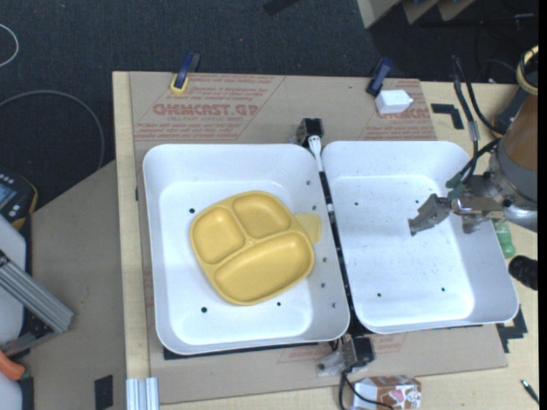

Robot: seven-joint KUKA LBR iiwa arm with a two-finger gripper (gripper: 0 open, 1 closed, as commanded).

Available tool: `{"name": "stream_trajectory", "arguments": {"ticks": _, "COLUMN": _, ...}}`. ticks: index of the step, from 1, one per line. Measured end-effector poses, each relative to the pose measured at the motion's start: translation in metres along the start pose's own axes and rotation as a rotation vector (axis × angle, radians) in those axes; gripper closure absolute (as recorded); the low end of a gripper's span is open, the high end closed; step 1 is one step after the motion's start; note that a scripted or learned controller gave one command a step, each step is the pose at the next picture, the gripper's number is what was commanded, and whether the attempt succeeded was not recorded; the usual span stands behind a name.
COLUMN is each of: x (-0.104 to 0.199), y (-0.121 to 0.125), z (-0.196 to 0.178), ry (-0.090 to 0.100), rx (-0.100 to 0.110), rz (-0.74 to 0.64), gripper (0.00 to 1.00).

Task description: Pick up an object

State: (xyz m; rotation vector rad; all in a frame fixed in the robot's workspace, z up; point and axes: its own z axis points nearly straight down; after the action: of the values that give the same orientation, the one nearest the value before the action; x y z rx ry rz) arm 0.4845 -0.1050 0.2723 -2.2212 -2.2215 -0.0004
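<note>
a: item one, left bin (162, 254)?
b: shallow white plastic, rounded corners, smooth glossy floor with a few small dark dots. it holds a yellow divided plate (251, 247), moulded plastic, three rounded compartments, lying flat and turned at a slant near the bin's middle. a small pale yellow piece (309, 225) peeks out at its right edge, touching it; what it is, hard to tell.
a: item two, right bin (402, 310)?
b: same white shell, floor finely speckled with dark flecks.
a: gripper (425, 217)?
b: grey metal, over the right bin's right half, well apart from the plate. fingers too blurred and small to read, so apart or together, cannot tell.
a: bench (282, 105)?
b: tan board, printed red lettering.
</note>
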Motion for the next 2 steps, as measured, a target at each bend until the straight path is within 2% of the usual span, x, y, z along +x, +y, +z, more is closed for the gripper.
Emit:
{"name": "stream_trajectory", "arguments": {"ticks": 1, "x": 0.0646, "y": -0.0022, "z": -0.0199, "ry": 0.001, "rx": -0.004, "rz": -0.008, "gripper": 0.00}}
{"name": "stream_trajectory", "arguments": {"ticks": 2, "x": 0.0608, "y": -0.0018, "z": -0.0294, "ry": -0.001, "rx": -0.006, "rz": -0.001, "gripper": 1.00}}
